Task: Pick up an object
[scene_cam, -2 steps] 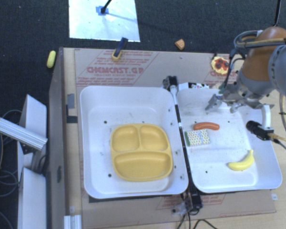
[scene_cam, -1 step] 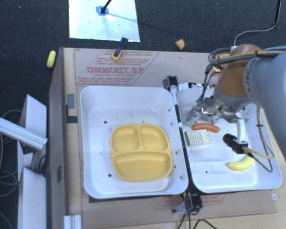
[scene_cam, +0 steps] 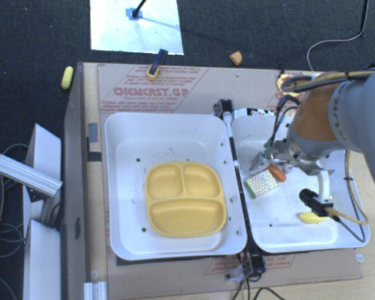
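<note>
Hovering low in the right bin [scene_cam: 337, 239], my fingers [scene_cam: 270, 161], whose state I cannot tell, could slip between carrot [scene_cam: 276, 173] and sponge [scene_cam: 260, 183], grabbing neither.

Divided plate [scene_cam: 186, 199]: yellow plastic, smooth, slightly glossy. Bins [scene_cam: 131, 136]: white plastic, smooth, matt. Bench [scene_cam: 194, 83]: brown cardboard, printed. Floor [scene_cam: 25, 36]: dark, rough carpet.

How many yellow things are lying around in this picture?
4: a divided yellow plate in the left bin, a banana-like piece in the right bin, a small capsule on the carpet at left, and a yellow-tipped tool on the board's top edge. The arm may hide more.
</note>
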### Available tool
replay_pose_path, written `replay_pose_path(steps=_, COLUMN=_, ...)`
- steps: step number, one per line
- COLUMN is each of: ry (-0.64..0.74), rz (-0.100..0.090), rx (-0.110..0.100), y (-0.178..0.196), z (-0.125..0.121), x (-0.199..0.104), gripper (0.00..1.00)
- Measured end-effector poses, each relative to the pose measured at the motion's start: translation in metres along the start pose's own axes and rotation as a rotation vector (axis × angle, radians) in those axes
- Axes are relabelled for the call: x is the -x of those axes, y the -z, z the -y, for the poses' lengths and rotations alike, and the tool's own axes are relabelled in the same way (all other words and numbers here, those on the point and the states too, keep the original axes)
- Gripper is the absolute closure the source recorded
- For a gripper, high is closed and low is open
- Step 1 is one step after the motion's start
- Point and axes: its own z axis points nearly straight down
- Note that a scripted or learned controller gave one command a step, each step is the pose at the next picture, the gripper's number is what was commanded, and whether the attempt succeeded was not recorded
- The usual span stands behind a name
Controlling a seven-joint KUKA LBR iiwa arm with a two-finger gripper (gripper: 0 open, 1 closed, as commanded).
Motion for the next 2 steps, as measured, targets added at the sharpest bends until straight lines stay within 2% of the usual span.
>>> replay_pose_path(steps=1, ry=0.001, rz=0.000, rx=0.003, y=0.011, z=-0.001, x=0.000, gripper=1.00)
replay_pose_path(steps=2, ry=0.003, rz=-0.001, rx=0.004, y=0.101, z=0.020, x=-0.058, gripper=1.00)
